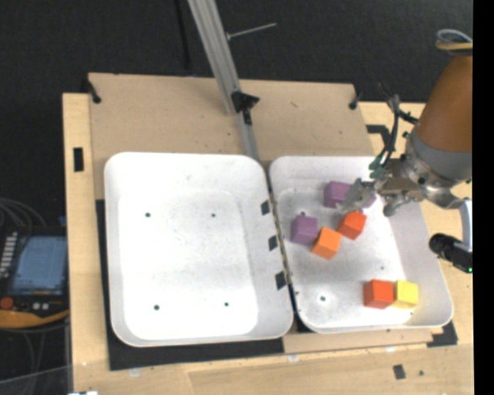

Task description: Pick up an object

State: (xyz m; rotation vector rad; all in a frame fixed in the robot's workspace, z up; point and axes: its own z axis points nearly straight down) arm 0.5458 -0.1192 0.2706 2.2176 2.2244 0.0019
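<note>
The right bin (412,253) holds several small blocks. A purple block (337,192) lies at its back, a second purple block (304,228) nearer the divider, and an orange block (327,243) beside that one. A red-orange block (353,224) sits just below my gripper (375,196), which hangs over the bin's back right part. Its fingers point left and down toward the purple and red-orange blocks, and nothing shows between them. Near the front right corner, a red block (379,293) and a yellow block (407,293) stand side by side.
The left bin (123,220) is a shallow white tray with dark dots. A metal pole (218,52) slants up from the back between the bins. A tablet-like device (33,266) with cables lies off the bench at left.
</note>
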